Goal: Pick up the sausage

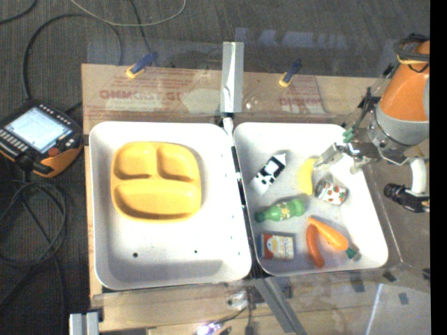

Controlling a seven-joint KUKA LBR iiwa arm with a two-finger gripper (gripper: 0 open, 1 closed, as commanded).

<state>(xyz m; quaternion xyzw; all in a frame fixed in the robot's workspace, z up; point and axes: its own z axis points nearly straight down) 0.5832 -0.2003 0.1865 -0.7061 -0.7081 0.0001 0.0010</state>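
Slim orange-red sausage [313, 246] lying near the right bin's [380, 257] front right corner, just beside an orange toy carrot [330, 236], grey two-finger pincer [339, 152] over the bin's back right corner, whether apart or together cannot be told

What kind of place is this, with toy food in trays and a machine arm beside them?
Probably a robotics lab test bench. A grey-and-orange robot arm reaches over two white bins, one holding toy food such as a sausage, and a handheld control pendant with loose cables lies on the floor beside them.
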